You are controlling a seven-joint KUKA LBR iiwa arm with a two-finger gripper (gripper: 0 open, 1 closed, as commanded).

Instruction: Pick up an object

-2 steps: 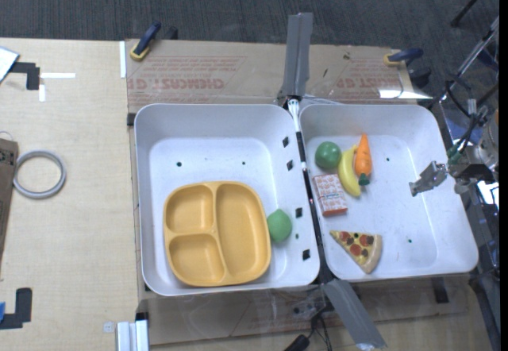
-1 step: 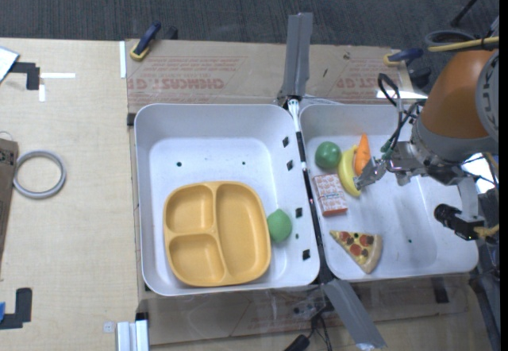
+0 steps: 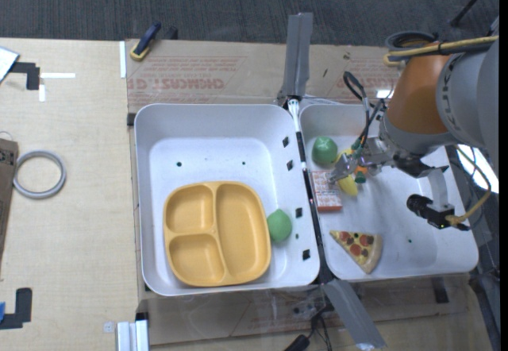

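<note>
Two white bins (image 3: 151, 183) are sitting side by side on the bench. Over the right one, the gripper (image 3: 352, 169) is hovering at a yellow toy (image 3: 347, 183) beside a green ball (image 3: 324, 151); jaw state cannot be told. Nothing looks lifted yet, so the whole pick is remaining.

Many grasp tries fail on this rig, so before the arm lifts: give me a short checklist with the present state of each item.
1. Gripper is over the right bin: ok.
2. Gripper is at a target, the yellow object: ok, right at it.
3. Object seen between the fingers: cannot tell.
4. Neighbours clear of the gripper: not ok; the green ball and the red-and-white box lie close by.
5. Pizza slice out of the way: ok, apart near the front wall.
6. Left bin's yellow tray undisturbed: ok.
</note>
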